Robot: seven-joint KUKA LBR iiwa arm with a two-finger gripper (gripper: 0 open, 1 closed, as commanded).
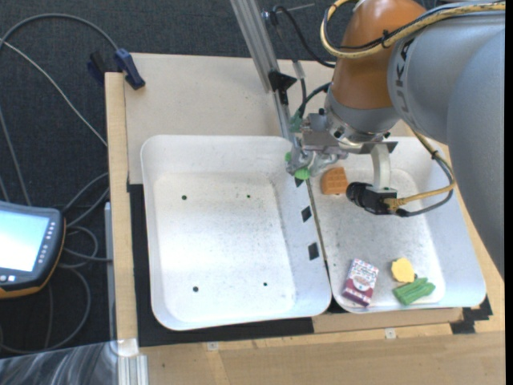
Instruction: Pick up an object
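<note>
Camera view: letters on the grey arm (457,62) and print on the packet too small to read. Right bin (461,239) holds an orange block (334,180), a small purple-and-white packet (361,281), a yellow piece (402,269) and a green piece (414,290) touching it, near the front edge. Gripper (309,160) is low at the bins' shared wall, just left of the orange block; its state cannot be made out. Something green (301,173) shows at its tip. Left bin (216,231) has dark specks.

two bins (160,155) side by side, packet (361,281) in right bin
</note>
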